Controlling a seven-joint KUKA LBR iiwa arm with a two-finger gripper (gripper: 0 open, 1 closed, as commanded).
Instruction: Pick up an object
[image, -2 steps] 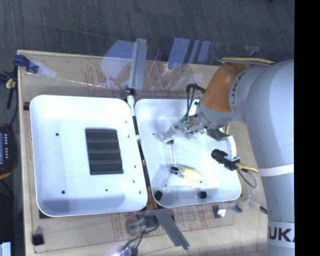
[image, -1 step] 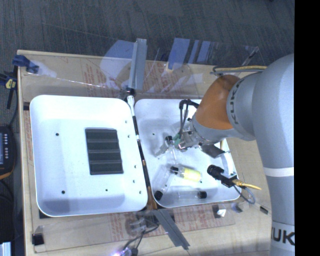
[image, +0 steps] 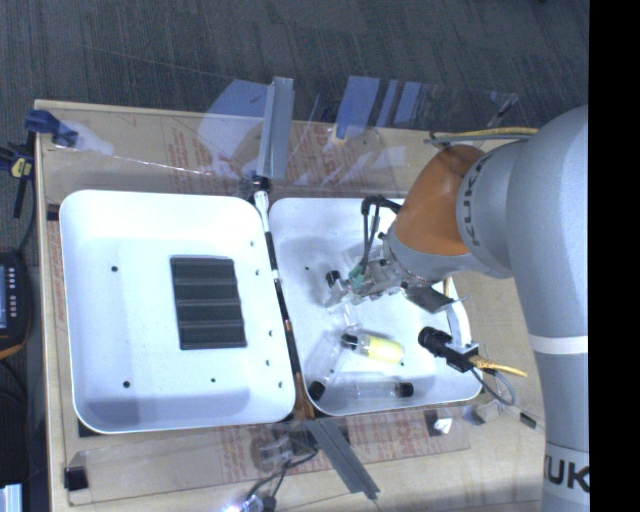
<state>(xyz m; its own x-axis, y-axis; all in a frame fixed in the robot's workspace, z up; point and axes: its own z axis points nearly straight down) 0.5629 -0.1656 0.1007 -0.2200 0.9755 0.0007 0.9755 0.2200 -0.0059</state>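
My gripper reaches down into the right bin, near its middle, under the orange-banded wrist. A small clear and dark item lies just left of the gripper; whether they touch is unclear. Below it rests a small yellow piece with a black end. A clear tube with black ends lies along the bin's front wall. In the left bin a black ribbed rectangular block lies flat near the middle.
The grey arm covers the right bin's right side. A dark divider strip runs between the two bins. Clear plastic panels and a grey post stand behind the bins. A metal bracket sits at the bench's front.
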